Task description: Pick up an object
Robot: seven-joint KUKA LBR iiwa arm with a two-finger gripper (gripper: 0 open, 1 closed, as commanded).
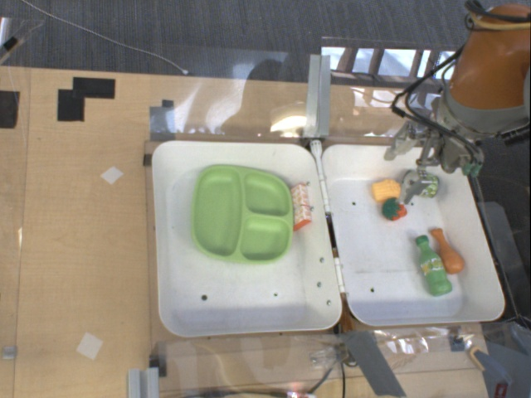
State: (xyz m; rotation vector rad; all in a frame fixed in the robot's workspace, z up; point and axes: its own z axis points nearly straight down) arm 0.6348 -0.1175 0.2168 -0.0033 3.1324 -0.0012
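Camera view: hand [417,186] low in right bin [365,297], just beside yellow piece [385,191] and small red-and-green piece [393,210]; grip state impossible to tell. Risk, as a judgement: closing between the two crowded pieces, nudging one aside, pinching nothing. Green bottle [432,266] and orange piece [448,252] touching nearby.

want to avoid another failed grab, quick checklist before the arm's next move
1. Gripper over the right white bin: ok.
2. Target close by: small orange and green toy and yellow corn-like piece lie just beside the gripper: ok.
3. Anything between the fingers: cannot tell.
4. Green plastic bottle and orange carrot-shaped toy touching, awkward to pick singly: not ok.
5. Green divided plate away in the left bin: ok.
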